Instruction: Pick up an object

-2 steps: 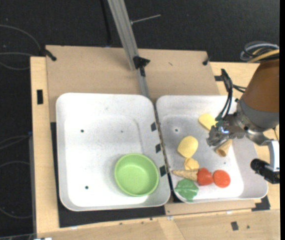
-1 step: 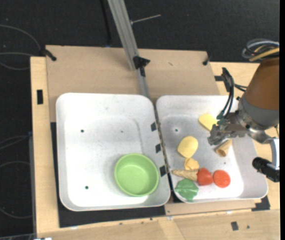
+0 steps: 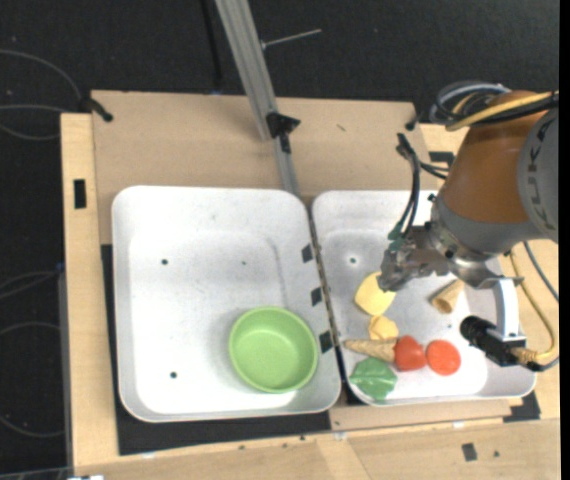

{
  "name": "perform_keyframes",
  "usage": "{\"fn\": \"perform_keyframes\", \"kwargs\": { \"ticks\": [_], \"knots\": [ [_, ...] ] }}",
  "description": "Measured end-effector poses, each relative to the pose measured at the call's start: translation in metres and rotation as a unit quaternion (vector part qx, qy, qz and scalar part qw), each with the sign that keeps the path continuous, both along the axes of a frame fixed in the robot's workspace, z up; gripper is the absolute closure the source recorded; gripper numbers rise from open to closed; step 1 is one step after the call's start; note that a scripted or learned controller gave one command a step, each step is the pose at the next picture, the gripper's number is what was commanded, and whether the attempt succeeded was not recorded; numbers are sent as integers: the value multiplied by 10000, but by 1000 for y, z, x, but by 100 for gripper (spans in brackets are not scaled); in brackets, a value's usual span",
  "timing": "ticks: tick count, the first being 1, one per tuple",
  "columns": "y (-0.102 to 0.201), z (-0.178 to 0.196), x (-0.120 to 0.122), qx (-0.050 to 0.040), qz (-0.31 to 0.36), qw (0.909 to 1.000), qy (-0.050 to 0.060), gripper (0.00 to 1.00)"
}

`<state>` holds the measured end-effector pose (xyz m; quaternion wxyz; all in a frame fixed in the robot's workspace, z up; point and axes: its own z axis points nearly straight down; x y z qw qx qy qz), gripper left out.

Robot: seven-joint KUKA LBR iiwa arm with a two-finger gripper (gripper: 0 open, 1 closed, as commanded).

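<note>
The gripper (image 3: 397, 271) hangs just above a yellow piece (image 3: 371, 294); whether its jaws are parted cannot be told. Two red tomatoes (image 3: 426, 355), one green bowl (image 3: 273, 349).

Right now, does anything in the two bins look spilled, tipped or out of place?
Nothing stands out. The green bowl sits upright in the left bin. The small items, including two red ones and a yellow piece, lie inside the right bin, below the gripper.

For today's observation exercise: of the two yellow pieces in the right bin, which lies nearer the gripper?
The upper yellow piece, just below the gripper. The lower yellow piece sits farther down, nearer the two red pieces.
</note>
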<state>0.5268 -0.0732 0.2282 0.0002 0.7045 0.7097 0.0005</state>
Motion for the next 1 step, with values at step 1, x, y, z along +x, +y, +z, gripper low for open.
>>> {"fn": "perform_keyframes", "kwargs": {
  "ticks": [1],
  "knots": [
    [57,12,7,8,11,10000,-8,100]
  ]
}}
